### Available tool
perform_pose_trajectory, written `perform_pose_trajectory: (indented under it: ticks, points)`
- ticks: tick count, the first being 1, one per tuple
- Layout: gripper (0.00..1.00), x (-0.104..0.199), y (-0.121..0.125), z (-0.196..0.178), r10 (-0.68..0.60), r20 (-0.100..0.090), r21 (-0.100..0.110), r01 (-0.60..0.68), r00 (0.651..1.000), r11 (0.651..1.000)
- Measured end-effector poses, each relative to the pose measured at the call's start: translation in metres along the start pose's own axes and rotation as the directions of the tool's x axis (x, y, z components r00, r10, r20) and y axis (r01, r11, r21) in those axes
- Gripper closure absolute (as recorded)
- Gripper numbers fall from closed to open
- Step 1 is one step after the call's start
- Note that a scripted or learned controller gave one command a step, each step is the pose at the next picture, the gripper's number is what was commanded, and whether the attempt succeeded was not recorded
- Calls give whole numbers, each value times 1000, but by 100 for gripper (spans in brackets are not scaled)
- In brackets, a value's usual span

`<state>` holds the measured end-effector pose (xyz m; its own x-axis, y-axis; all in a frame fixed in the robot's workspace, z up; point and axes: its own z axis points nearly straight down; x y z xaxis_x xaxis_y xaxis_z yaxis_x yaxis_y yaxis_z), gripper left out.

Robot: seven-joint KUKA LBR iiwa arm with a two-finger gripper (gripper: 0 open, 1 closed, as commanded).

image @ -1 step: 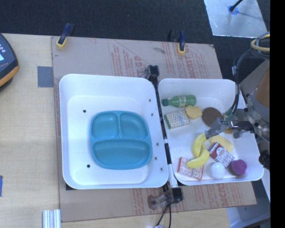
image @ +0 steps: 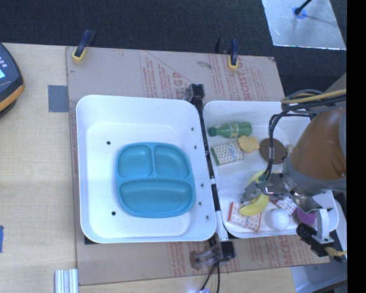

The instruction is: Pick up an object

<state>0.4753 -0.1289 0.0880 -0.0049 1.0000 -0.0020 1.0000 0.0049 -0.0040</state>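
Note:
The right bin [image: 244,107] holds several small objects. My gripper [image: 254,194] is low over the bin's near middle, right at a yellow banana-like object [image: 255,209] that shows both above and below it. A red and white box [image: 244,218] lies just beneath, next to a white ball [image: 279,220] on its right. Further back sit a green bottle [image: 230,129], a patterned box [image: 227,153], a tan piece [image: 249,143] and a brown disc [image: 272,148]. The wrist hides the bin's right part.
The left bin [image: 90,163] holds a blue divided plate [image: 154,179]. A purple object [image: 305,214] peeks out under the arm at the right bin's near right corner. A dark divider [image: 206,163] runs between the bins. An orange-rimmed device [image: 0,72] rests at the far left.

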Motion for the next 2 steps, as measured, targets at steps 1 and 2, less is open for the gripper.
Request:
perform_pose_trajectory:
  ticks: [1,2]
  points:
    - [100,-1,1,-15,-2,-1,0,2,1000,1000]
    - [100,41,2,-109,-4,-4,-8,4,1000,1000]
